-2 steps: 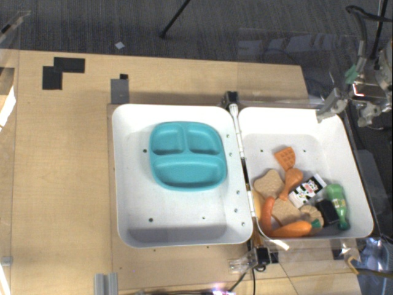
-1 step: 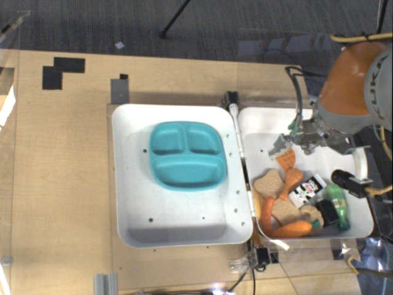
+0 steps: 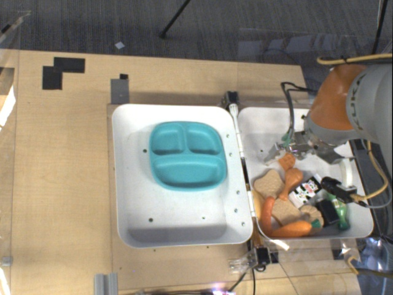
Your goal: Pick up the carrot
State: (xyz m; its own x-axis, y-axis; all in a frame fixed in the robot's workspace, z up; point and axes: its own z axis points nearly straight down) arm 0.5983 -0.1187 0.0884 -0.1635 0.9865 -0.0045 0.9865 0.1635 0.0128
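The gripper (image 3: 287, 152) hangs low in the right bin (image 3: 258, 128), with an orange piece (image 3: 287, 161) directly under it; its grip cannot be judged. A carrot (image 3: 291, 229) lies at the front. Lift unconfirmed.

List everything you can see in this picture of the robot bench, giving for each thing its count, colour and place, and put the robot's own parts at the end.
bins: two, white, side by side on the bench; left bin, right bin
divided plate: one, teal, three compartments, in the left bin
carrots: at least three, orange, in the right bin; one lies along the front wall, one stands near the left wall, one sits mid-pile
bread slices: two, tan, in the right bin
other small items: several, black, white and green, right part of the pile; too jumbled to count
arm: one, grey with an orange band, reaching in from the right
gripper: one, over an orange piece at the top of the pile
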